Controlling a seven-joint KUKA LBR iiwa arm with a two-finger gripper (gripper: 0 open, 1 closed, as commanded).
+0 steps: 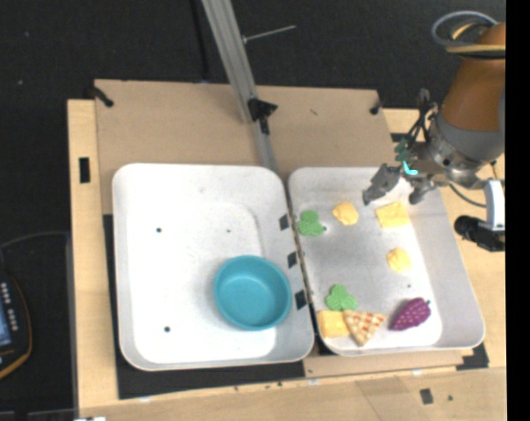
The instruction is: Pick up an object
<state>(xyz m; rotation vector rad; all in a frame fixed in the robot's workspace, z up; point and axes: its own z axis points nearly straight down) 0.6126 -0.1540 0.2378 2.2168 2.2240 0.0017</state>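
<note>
My gripper (pixel 397 189) hangs over the far right part of the right bin (pixel 449 261), its two fingers spread open with nothing between them. Just below it lies a yellow cheese-like block (pixel 392 215). A small yellow piece (pixel 345 213) and a green leafy piece (pixel 311 225) lie to its left. Further forward sit another yellow lump (pixel 398 259), a green piece (pixel 340 298), a yellow block (pixel 333 324), a pizza slice (pixel 364 326) and purple grapes (pixel 411 313).
The left bin (pixel 160 200) holds a blue bowl (pixel 250 292) near its front right corner. A grey metal pole (pixel 234 60) slants down to the divider between the bins. The arm's orange band (pixel 476 86) is at the right edge.
</note>
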